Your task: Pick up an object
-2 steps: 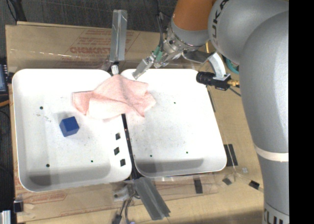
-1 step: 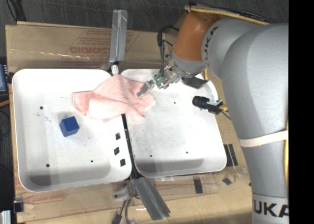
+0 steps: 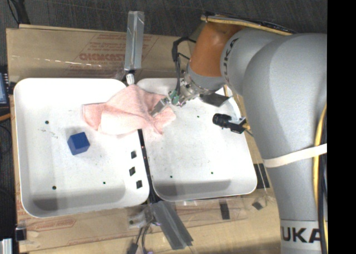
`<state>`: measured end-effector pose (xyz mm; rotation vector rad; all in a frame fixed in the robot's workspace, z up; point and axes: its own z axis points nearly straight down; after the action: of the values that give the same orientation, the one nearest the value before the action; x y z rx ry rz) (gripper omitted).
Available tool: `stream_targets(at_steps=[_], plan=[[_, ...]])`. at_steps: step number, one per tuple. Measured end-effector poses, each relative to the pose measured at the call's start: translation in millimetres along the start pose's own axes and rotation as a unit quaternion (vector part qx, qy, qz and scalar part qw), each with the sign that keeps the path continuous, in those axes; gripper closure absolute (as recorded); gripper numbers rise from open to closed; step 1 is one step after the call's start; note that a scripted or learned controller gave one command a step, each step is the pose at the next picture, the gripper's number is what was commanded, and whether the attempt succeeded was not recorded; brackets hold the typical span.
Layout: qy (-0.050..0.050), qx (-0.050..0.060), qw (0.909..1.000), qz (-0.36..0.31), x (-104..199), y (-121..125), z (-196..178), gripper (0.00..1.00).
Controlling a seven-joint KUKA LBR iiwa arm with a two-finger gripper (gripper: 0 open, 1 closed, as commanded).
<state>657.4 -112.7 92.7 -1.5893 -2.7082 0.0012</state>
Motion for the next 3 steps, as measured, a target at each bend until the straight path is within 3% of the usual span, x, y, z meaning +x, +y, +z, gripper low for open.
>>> stream_targets(at_steps=[1,2,3], plan=[[0.0,0.0,1.0,-0.003,1,2,-11,1.0],[0.0,0.0,1.0,-0.003,1,2,-11,0.0],[-0.002,-0.001,0.9914,-0.131,35,12,-101,0.0]])
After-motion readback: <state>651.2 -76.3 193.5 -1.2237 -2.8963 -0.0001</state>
